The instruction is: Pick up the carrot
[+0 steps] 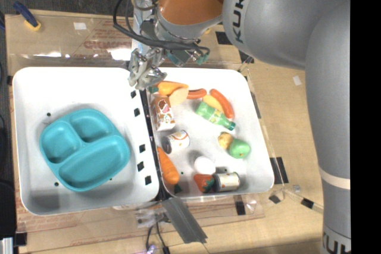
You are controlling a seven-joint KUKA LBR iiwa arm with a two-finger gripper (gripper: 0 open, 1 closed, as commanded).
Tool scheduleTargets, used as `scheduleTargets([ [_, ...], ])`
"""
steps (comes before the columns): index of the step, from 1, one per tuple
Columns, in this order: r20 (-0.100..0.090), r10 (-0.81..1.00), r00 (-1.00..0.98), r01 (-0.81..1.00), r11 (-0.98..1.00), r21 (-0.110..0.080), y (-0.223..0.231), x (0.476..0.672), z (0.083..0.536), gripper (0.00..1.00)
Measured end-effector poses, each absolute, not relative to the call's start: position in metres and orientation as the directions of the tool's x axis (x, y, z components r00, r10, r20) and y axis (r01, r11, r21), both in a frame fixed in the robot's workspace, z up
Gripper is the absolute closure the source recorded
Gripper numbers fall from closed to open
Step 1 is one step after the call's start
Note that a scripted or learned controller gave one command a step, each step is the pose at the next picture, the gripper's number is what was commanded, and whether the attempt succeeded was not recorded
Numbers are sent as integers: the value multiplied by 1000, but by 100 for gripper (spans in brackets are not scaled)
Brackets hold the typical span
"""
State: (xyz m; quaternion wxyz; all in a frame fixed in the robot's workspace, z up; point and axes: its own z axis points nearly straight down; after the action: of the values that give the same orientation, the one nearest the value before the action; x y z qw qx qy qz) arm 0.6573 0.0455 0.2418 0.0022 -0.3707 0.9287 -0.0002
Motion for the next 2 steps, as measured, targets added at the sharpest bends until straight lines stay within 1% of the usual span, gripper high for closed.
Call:
scheduleTargets([
  [1, -4, -738, -674, -738, 674, -2, 81, 657, 268, 100],
  [2, 1, -817, -576, -817, 576, 2, 100, 656, 212, 100],
])
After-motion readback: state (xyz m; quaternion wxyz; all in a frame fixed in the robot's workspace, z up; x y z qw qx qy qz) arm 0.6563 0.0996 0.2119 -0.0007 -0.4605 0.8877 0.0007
